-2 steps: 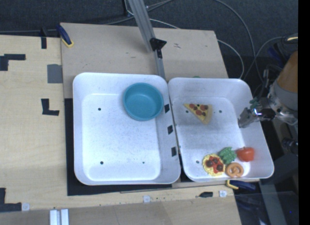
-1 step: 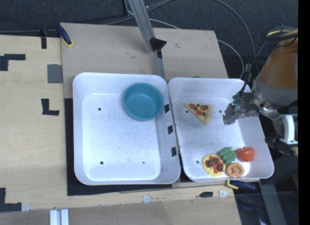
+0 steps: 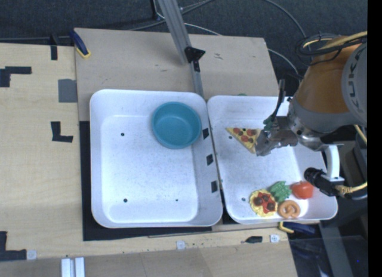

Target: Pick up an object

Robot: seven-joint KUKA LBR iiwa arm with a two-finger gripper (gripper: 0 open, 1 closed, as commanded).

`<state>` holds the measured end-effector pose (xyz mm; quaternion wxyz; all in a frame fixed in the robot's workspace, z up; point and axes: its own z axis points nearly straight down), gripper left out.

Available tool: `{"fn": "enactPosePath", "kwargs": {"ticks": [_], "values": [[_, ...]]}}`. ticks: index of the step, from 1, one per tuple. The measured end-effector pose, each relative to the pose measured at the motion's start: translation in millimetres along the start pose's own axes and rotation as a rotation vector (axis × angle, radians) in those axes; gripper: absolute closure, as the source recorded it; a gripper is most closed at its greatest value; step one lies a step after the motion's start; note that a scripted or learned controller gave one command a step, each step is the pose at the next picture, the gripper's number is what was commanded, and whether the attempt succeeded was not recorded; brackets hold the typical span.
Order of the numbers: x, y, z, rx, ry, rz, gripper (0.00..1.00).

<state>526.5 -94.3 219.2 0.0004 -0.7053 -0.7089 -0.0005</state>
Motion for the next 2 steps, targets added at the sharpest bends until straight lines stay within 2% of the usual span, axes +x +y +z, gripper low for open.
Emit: {"fn": "enactPosePath", "kwargs": {"ticks": [2], "values": [[100.8,2.1,-19.0,0.0,0.0,0.0,1.0]]}}
